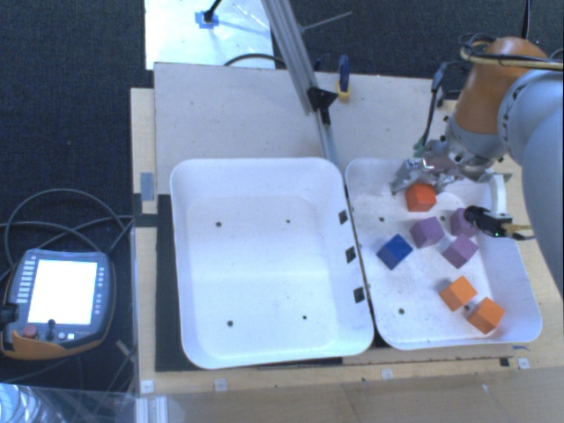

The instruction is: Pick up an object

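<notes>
My gripper [422, 180] hangs over the far part of the right bin [384, 331], its two grey fingers spread open. Just in front of it, touching or nearly touching the fingertips, a red-orange block [420, 197] rests on the bin floor, not gripped. Lying further forward in the same bin are a blue block [395, 252], three purple blocks [427, 233] [460, 251] [459, 220] and two orange blocks [457, 293] [486, 315].
The left bin [189, 236] sits beside the right one, sharing a middle rim with black clips. A slanted metal pole [295, 51] crosses the back of the bench. A teach pendant [55, 302] lies off the bench at left.
</notes>
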{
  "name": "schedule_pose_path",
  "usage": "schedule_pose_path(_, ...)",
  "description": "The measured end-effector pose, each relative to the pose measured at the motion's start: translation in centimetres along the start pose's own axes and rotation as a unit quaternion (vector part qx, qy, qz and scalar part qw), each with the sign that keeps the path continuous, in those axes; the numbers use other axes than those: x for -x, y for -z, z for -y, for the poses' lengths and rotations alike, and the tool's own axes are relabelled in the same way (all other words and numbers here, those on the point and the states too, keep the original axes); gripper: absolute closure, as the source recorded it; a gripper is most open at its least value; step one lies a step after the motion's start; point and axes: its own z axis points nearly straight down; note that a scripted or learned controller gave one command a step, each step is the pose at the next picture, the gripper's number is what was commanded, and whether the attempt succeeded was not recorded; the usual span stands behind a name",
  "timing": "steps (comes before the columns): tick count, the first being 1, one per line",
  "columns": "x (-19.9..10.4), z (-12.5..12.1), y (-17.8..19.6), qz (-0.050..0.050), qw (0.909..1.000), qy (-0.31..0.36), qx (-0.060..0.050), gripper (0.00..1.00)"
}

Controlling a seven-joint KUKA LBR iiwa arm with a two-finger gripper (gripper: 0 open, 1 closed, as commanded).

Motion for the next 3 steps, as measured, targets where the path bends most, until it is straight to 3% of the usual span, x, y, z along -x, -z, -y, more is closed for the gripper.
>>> schedule_pose_path(1, 0.0, -0.1, -1.9, 0.001, 1.0, 0.0, 0.002, 0.0)
schedule_pose_path(2, 0.0, -0.2, -0.6, 0.001, 1.0, 0.002, 0.004, 1.0)
schedule_pose_path(3, 0.6, -0.6, 5.8, 0.001, 1.0, -0.001, 0.006, 1.0)
